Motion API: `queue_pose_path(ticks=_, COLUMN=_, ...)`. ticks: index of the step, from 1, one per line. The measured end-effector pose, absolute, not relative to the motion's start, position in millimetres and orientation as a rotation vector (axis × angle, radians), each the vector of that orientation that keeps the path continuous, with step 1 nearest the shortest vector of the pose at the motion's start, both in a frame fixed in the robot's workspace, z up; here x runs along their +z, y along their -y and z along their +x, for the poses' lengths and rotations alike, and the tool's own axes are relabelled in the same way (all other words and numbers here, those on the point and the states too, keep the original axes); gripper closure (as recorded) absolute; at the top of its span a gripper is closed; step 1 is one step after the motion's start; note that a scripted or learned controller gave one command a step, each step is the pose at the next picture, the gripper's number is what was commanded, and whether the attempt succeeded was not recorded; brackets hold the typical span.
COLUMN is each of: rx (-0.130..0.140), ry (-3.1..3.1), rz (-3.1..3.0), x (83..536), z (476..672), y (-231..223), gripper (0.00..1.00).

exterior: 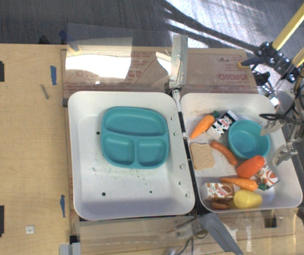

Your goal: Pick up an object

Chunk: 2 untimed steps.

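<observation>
Task not started: nothing lifted. Candidate objects cluster round teal bowl (247,138) in right bin (295,195): carrot (202,125) left of bowl, lemon (247,199) below. Gripper (286,153) just right of bowl; claw state: cannot tell.

You are looking down on a light wooden desk (19,158) whose bare left part carries black corner marks and short strips of blue tape (53,74). Two shallow white bins sit directly on it, touching side by side: the left bin (83,158) holds a teal divided plate, and the right bin (293,187) is crowded with toy food and a teal bowl. Behind both bins a clear plastic sheet (115,62) lies over flat brown cardboard (216,70) with red print.
</observation>
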<state>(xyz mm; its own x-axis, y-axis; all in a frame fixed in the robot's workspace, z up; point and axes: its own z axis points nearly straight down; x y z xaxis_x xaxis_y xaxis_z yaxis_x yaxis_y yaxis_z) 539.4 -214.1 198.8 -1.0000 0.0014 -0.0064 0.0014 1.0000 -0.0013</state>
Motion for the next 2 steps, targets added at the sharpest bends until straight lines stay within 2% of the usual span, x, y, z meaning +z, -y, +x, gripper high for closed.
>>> queue_pose_path(ticks=1, rx=-0.005, ry=-3.108, rz=0.352, x=90.9, z=544.5, y=224.4, gripper=0.00)
queue_pose_path(ticks=2, rx=-0.008, ry=-3.089, rz=0.341, x=107.9, z=551.5, y=222.1, gripper=1.00)
